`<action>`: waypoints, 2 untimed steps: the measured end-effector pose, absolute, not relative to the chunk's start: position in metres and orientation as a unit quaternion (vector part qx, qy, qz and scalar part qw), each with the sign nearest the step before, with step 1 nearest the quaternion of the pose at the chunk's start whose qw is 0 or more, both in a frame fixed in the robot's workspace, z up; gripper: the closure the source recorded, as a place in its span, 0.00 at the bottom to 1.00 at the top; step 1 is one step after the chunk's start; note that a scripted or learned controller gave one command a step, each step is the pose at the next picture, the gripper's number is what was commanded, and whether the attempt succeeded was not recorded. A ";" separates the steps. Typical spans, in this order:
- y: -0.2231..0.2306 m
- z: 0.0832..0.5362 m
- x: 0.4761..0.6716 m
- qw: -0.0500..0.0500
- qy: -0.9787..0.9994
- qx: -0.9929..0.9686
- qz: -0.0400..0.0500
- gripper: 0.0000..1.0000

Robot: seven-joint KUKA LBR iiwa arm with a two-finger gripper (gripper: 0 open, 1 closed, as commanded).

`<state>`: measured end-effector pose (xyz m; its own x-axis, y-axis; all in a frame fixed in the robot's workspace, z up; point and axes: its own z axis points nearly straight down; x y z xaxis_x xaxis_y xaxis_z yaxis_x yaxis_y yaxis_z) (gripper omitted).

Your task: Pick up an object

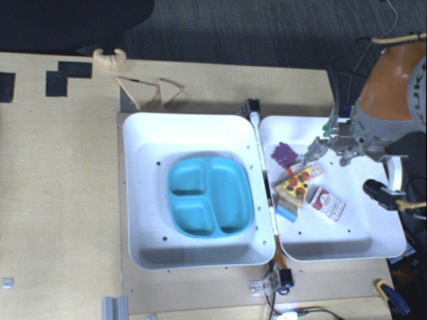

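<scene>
In the right bin (347, 242) lie a purple bunch of grapes (284, 154), a small yellow and red packet (306, 173), a yellow toy with red spots (292, 191), a blue block (286, 212) and a red and white carton (327, 204). My gripper (328, 157) hovers over the bin's upper middle, just right of the grapes and above the packet. It is open, its fingers spread with nothing between them. The left fingertip (311, 155) points down toward the packet.
The left bin (137, 179) holds a blue divided plate (210, 195). The grey arm with its orange band (393, 79) fills the space over the right bin's far right side. A black part (380, 193) juts in at the right rim.
</scene>
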<state>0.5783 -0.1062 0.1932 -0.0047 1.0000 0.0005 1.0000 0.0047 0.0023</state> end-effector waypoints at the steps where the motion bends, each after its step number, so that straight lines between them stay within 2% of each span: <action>1: -0.128 0.102 0.575 0.006 0.708 0.706 0.006 0.00; 2: -0.127 0.113 0.576 0.006 0.709 0.705 0.007 1.00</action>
<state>0.5761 -0.1268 0.1134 -0.0052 1.0000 0.0017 0.9998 0.0051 0.0191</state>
